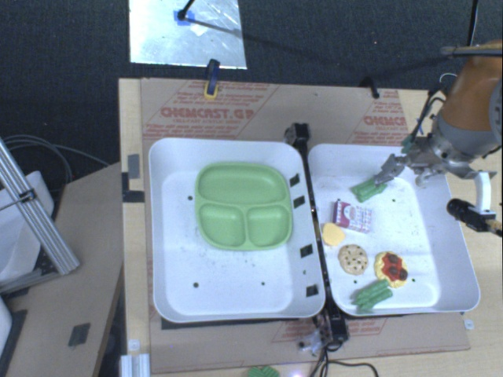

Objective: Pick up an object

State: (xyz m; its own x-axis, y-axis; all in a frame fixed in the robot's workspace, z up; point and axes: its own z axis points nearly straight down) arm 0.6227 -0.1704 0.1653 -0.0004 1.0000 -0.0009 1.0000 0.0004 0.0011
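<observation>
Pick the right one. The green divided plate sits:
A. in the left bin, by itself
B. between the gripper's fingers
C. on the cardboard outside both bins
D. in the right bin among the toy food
A: the green divided plate lies flat in the left bin, while the cookie and the other toy food lie in the right bin.

Two white bins side by side: left bin [169, 234] and right bin [440, 250]. One green divided plate [242, 205] in the left bin, with three compartments. In the right bin, six small items: two green vegetable pieces, one far [366, 188] and one near [371, 294]; one pink-and-white packet [353, 216]; one yellow piece [334, 235]; one cookie [353, 258]; one yellow-and-red pizza slice [391, 268].
</observation>
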